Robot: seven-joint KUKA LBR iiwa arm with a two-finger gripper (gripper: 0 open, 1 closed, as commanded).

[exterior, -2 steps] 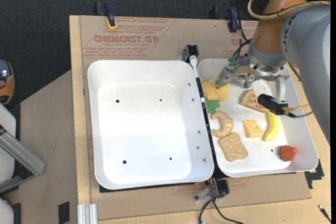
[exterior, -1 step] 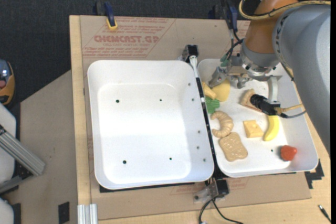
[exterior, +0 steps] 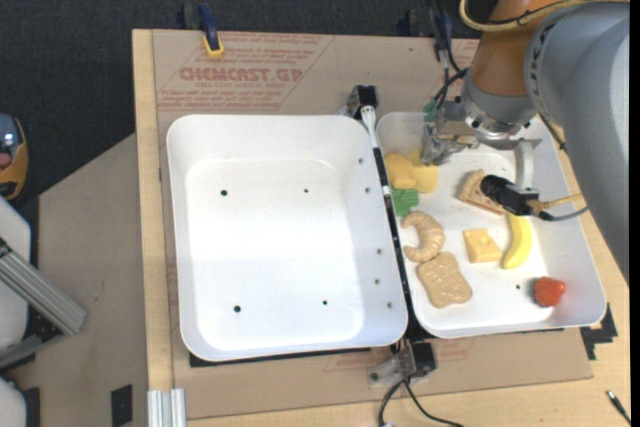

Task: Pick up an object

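right shallow white bin (exterior: 575, 310): pale yellow block (exterior: 412, 174), green piece (exterior: 405, 202), curled tan croissant (exterior: 424, 235), tan cracker (exterior: 444, 279), yellow cheese wedge (exterior: 481, 245), yellow banana (exterior: 517, 242), red tomato (exterior: 548, 291). two-finger gripper (exterior: 436, 147) low at the bin's far-left corner, just above the yellow block; jaw state cannot be told.

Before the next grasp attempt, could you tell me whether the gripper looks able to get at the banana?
Probably yes. The banana lies uncovered in the right bin, apart from the cheese cube beside it, and the gripper hovers over that same bin.
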